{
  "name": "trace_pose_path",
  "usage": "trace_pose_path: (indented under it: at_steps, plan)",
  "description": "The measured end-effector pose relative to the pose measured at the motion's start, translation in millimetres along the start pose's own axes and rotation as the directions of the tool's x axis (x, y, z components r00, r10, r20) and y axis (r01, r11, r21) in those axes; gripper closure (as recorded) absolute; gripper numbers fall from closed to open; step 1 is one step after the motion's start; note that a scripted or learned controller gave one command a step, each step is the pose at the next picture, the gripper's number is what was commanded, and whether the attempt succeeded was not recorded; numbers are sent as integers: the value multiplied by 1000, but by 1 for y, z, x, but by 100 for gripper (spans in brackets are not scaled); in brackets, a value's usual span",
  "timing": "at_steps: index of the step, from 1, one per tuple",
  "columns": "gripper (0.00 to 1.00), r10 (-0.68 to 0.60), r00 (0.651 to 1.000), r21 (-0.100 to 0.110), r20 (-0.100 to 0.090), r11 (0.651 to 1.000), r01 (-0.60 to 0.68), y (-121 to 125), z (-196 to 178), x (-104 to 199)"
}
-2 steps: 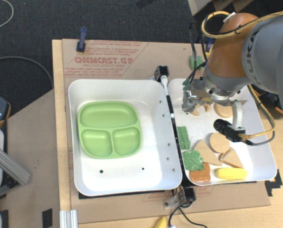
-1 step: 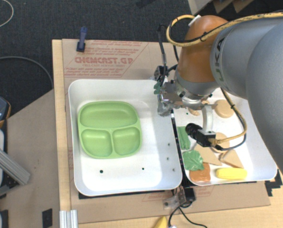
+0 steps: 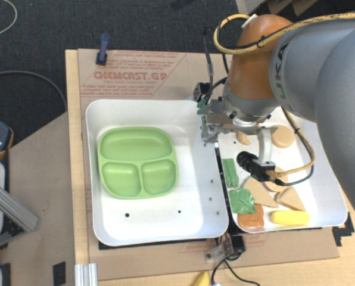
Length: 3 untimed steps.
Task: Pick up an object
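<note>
My gripper hangs below the orange-banded wrist, right over the seam where the two white bins meet, near their far end. The right bin holds several toy food pieces: a green strip, a green leafy piece, an orange piece, a yellow block, a tan wedge, a tan round disc and a small tan piece. The green strip lies just in front of the gripper. The arm hides the far part of the right bin.
A green divided plate lies in the left bin. Both bins rest on a cardboard sheet with a blue clip at its far edge. A black cable piece hangs over the right bin.
</note>
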<state>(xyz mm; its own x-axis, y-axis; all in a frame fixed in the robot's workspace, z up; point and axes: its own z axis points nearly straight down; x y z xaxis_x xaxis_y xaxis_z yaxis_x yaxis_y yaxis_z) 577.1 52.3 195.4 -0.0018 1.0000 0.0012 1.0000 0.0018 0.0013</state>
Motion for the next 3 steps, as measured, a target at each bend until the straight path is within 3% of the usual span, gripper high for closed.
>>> trace_pose_path:
  at_steps: [1, 2, 3]
  plan:
    - [100, -4, 1000, 9, -1, 1000, 4, -27, 36, 53]
    - [100, 2, 1000, -20, 0, 1000, -2, 2, -131, 17]
    - [100, -2, 1000, 6, -2, 1000, 2, -98, -149, 32]
